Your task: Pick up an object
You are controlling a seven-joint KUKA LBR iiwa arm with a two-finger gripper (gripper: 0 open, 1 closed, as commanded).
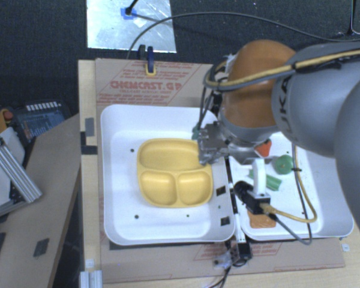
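A yellow divided plate (173, 180) is seen lying flat in the left bin (123, 221), near the bin's middle. The gripper (205, 152) is placed at the plate's right rim, under the arm (300, 95); whether it touches the rim cannot be told, and whether it is open or closed cannot be told either. In the right bin (333, 224), partly hidden by the arm, a green ball (282, 164), a green piece (272, 183) and an orange flat piece (263, 222) are seen.
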